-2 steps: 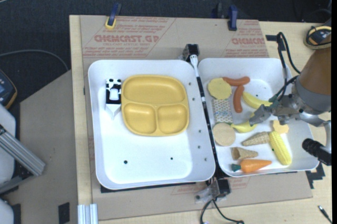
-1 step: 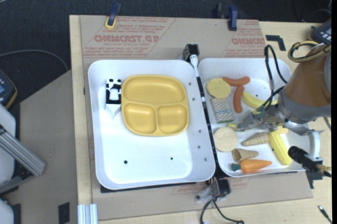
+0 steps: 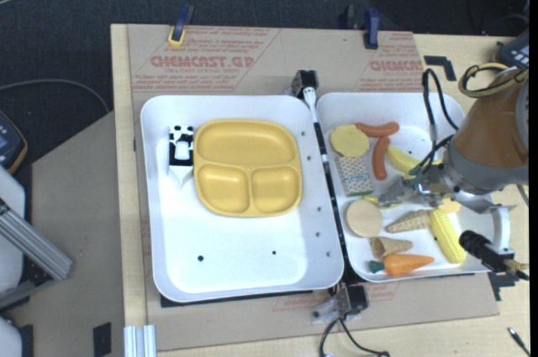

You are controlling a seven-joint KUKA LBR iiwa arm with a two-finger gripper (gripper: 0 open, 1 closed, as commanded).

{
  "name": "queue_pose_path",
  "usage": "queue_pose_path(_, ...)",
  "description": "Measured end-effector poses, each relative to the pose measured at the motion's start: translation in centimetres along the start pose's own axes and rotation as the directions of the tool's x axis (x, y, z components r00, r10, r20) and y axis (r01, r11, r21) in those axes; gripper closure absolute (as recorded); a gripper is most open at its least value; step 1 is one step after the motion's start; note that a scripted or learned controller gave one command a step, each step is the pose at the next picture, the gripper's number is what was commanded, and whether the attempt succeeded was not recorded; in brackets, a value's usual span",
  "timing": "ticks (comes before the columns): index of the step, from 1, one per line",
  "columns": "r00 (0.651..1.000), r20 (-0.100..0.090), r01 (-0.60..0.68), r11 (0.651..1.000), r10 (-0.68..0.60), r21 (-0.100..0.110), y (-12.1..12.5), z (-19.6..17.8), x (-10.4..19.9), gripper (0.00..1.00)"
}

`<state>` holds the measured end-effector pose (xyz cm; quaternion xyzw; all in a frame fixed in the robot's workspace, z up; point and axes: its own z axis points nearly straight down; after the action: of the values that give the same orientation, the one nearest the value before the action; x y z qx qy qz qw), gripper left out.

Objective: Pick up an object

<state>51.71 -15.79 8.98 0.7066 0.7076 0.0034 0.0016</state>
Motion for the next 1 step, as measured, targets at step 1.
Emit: queue_pose_path(1,1.000,0.001,-0.001,1.000,0.001,-0.004,0.08,-1.09,-0.01,1.00)
